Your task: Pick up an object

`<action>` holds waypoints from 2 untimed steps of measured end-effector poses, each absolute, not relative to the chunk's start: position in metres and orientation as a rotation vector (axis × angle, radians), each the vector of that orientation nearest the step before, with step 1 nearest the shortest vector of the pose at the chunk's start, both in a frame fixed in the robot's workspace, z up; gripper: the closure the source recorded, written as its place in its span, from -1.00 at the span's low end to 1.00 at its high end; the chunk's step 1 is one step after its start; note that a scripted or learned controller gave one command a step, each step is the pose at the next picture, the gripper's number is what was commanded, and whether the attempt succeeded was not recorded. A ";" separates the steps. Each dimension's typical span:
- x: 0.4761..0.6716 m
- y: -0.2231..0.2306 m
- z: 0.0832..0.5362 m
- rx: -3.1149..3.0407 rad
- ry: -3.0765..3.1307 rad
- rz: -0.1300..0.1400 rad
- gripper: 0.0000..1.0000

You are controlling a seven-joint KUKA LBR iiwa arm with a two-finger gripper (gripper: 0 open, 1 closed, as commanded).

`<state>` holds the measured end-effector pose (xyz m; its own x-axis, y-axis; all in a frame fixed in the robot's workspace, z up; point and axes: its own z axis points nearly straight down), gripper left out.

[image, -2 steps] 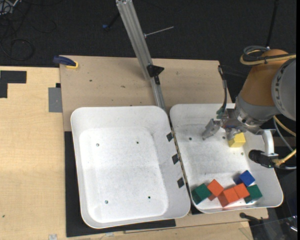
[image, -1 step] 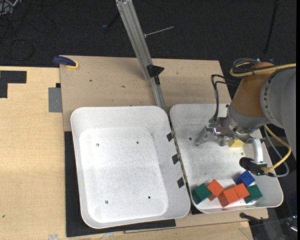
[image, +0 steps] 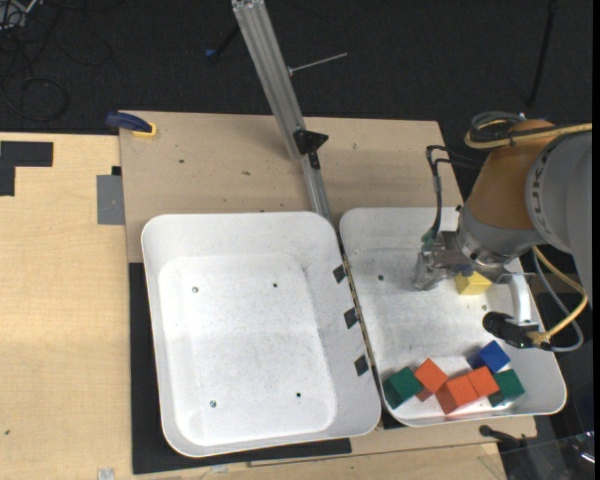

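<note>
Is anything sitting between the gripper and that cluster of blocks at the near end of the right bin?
Nothing visible. The gripper is low in the right bin, a yellow block beside it. Bare bin floor lies between it and the cluster: green, orange and blue blocks.

Two bins side by side on desk [image: 230,168]. Blocks [image: 458,380] clustered at near edge of right bin [image: 400,238]. Pincer [image: 430,273] over right bin's middle; one block [image: 473,284] just right of it.
</note>
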<state>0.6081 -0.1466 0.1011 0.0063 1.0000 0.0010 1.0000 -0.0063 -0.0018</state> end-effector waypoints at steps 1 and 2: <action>0.609 -0.138 0.160 -2.222 -2.225 -0.004 1.00; 0.617 -0.143 0.206 -2.222 -2.225 -0.003 1.00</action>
